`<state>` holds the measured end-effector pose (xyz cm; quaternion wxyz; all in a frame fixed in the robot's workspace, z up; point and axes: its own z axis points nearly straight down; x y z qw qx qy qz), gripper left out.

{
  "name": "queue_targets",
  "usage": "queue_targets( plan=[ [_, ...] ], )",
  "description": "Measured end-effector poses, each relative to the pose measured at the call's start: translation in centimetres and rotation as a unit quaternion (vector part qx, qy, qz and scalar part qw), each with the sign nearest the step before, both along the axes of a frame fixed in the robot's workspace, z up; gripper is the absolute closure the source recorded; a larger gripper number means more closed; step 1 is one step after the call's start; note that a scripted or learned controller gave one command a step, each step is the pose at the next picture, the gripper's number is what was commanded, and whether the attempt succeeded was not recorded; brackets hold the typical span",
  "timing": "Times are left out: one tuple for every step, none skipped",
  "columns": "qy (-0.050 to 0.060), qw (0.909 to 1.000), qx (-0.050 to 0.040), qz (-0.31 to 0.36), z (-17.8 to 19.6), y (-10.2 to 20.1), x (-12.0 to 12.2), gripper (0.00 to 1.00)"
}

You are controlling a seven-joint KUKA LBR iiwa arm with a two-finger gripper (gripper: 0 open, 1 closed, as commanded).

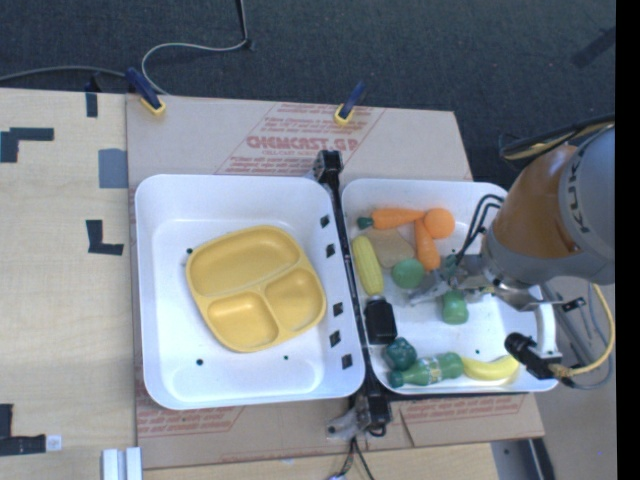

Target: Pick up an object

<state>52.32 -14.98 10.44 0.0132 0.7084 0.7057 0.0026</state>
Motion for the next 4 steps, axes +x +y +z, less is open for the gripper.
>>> queue_targets(
  plan=[
    [-0.002,1.0,0.0005,0.001,1.0,0.1,0.2,1.0],
    [-0.002,1.0,0.0006,0.001,1.0,0.1,0.2,0.0],
    [0.01,0.9999,0.0074,0.003,-1.8,2.6,5.5,0.0],
    [0.009,1.0,0.004,0.001,-1.8,4.3,11.2,0.0]
  ],
)
